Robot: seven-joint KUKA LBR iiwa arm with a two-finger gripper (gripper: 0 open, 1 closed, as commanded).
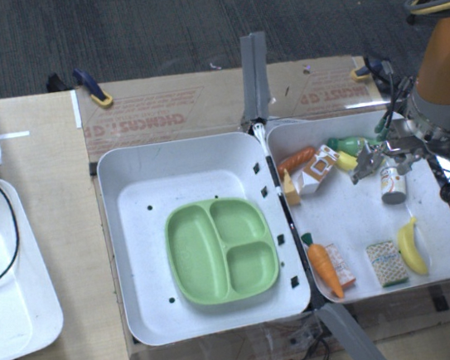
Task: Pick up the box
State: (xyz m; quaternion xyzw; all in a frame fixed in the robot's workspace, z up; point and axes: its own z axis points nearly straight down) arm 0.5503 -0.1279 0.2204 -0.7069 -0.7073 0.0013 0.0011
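The small white-and-orange carton box [319,171] is seen lying tilted at the back of the right white bin [439,269], wedged between an orange carrot-shaped toy [297,161] and a yellow-green plastic toy [347,152], so access is crowded. The grey two-finger gripper [376,162] is hung just beside it, over a small tin can [392,186]; whether the claw is wide or narrow cannot be told. Nothing is seen gripped.

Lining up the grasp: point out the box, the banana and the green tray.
box [320,168], camera view, on its orange-and-white top face.
banana [410,249], camera view, mid-curve.
green tray [187,254], camera view, floor of its long left compartment.
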